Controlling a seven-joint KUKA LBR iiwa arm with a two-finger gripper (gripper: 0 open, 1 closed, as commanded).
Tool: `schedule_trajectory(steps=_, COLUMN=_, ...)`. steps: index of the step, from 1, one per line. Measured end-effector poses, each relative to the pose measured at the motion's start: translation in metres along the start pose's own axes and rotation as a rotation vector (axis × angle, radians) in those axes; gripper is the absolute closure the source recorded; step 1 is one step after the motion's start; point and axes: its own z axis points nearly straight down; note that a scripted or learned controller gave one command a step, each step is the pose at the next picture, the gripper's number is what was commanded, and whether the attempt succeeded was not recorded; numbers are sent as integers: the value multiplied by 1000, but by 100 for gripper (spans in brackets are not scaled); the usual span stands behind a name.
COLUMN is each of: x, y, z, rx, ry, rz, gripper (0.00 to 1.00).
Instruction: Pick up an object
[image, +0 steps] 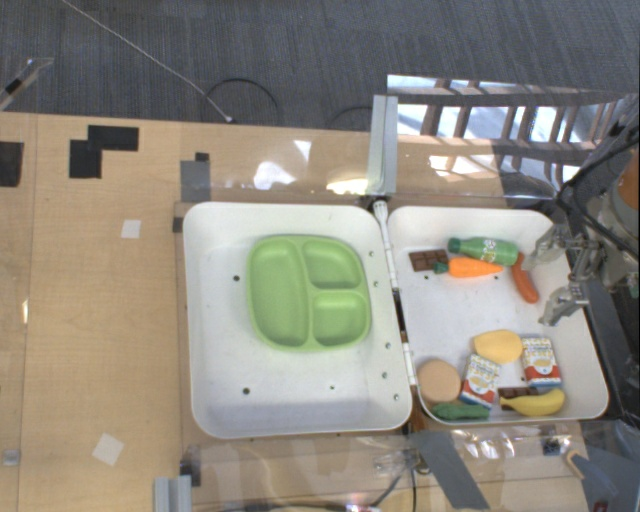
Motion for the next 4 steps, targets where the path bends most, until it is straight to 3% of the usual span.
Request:
schedule_trajectory(steps=1, x=16, y=-13, z=129, rx=1, ry=-4, rz=-158, gripper=0)
schedule_trajectory(steps=2, x=-89, y=2, z=139, rx=0, ry=1, rz=-138, gripper=0)
schedule_trajectory(steps=3, x=-71, y=-12, z=141, rx=1, ry=-5, rz=-113, gripper=0)
schedule_trajectory(steps=4, x=-77, y=-10, z=126, rx=4, ry=-20, rz=-119, gripper=100)
